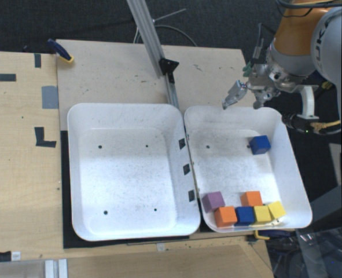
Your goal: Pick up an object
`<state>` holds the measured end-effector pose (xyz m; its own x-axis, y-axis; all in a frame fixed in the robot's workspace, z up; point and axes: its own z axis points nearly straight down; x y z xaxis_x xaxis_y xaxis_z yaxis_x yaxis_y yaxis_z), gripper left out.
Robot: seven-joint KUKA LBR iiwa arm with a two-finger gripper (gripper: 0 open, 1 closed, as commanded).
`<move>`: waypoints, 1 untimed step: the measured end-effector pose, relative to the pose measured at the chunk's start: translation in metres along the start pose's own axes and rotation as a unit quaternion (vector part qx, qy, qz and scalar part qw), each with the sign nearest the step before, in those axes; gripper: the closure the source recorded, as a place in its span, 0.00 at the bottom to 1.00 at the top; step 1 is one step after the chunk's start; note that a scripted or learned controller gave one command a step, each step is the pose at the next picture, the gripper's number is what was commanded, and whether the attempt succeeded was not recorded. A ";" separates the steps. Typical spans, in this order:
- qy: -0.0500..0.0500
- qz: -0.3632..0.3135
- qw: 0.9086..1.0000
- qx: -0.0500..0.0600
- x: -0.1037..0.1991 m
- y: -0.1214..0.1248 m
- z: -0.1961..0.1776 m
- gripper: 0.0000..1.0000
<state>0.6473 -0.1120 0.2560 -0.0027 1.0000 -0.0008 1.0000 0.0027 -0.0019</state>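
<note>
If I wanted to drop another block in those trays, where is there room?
The left bin offers bare floor wall to wall. In the right bin, the middle between the lone blue cube and the front row is free. Its front edge is crowded with cubes.

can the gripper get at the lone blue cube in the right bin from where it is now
Probably yes. The gripper hangs over the far rim of the right bin, and the blue cube sits apart from the other blocks, nothing above it.

Pale wooden bench (20,155), dark floor (72,10).
</note>
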 end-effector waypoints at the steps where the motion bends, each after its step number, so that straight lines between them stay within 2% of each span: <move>1: -0.002 0.004 1.000 -0.003 -0.065 -0.058 -0.069 0.00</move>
<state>0.5896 -0.1771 0.3256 0.0057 1.0000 -0.0041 1.0000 -0.0056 0.0045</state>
